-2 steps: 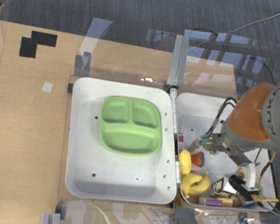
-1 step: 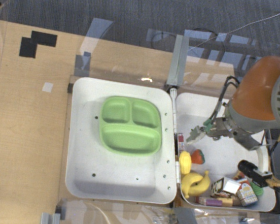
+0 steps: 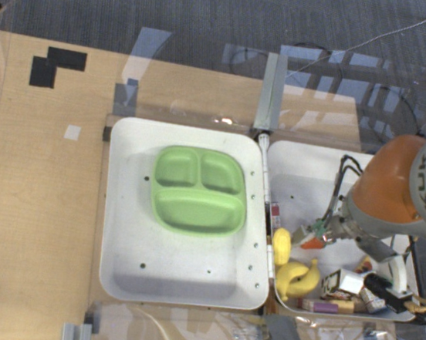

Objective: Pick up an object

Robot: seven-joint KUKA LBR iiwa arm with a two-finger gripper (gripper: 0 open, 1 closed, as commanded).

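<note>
The right bin [image 3: 305, 177] holds a yellow oval toy [image 3: 281, 246] by its left wall and a yellow banana [image 3: 297, 278] just in front of it. A small orange and green piece like a carrot [image 3: 310, 243] lies between them and the arm. My gripper [image 3: 328, 229] is low in this bin, right beside the carrot piece, under the grey wrist and the orange band [image 3: 386, 188]. The wrist hides how the gripper meets the carrot piece.
A green divided plate [image 3: 198, 191] lies in the middle of the left bin [image 3: 118, 269]. Several small items crowd the right bin's front edge, among them a brown and purple stick [image 3: 327, 305] and a white box [image 3: 350, 283]. A metal divider [image 3: 266, 211] separates the bins.
</note>
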